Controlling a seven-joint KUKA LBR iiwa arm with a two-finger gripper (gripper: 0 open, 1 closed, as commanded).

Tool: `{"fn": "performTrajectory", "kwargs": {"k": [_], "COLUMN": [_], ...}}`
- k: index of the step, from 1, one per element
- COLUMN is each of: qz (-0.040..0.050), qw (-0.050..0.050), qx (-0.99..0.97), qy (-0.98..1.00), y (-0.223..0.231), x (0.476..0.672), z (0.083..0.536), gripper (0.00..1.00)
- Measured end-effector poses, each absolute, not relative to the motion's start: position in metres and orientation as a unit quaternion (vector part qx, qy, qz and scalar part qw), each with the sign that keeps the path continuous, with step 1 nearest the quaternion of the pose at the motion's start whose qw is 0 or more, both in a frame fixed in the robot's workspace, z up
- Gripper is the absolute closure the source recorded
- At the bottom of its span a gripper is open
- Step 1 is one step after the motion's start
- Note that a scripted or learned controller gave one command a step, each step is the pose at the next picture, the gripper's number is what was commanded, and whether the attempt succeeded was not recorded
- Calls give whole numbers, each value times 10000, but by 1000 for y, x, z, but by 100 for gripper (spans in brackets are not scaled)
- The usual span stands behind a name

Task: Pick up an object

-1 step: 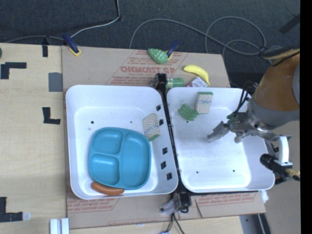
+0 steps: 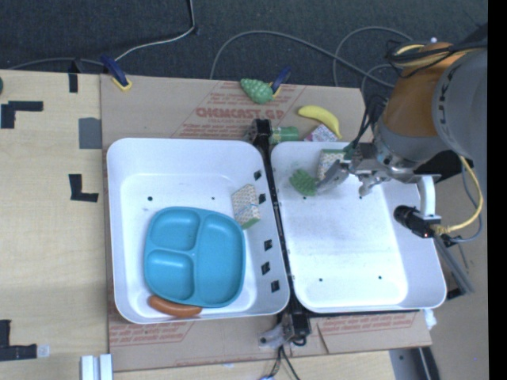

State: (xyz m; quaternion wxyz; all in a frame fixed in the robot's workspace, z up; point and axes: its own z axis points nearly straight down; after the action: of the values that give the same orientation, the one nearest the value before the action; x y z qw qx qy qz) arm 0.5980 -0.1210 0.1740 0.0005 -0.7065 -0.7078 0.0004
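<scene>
The hand (image 2: 331, 174) sits low over the far part of the right bin (image 2: 356, 244), its tip touching or just beside a small green object (image 2: 303, 183) lying on the bin floor. Whether it is parted or closed around the piece cannot be told from this angle. Judged so, no lift is accomplished; securing and raising remain.

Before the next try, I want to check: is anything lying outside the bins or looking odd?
Yes. A banana and a green object lie on the cardboard behind the bins, outside both. In the left bin, an orange sausage-shaped item sits partly under the blue divided plate.
</scene>
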Motion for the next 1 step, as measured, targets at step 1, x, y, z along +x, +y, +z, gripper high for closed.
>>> {"fn": "performTrajectory", "kwargs": {"k": [1], "qz": [-35], "qw": [-53], "qx": [-7064], "qy": [-7078], "y": [-127], "x": [672], "z": [90], "gripper": [0]}}
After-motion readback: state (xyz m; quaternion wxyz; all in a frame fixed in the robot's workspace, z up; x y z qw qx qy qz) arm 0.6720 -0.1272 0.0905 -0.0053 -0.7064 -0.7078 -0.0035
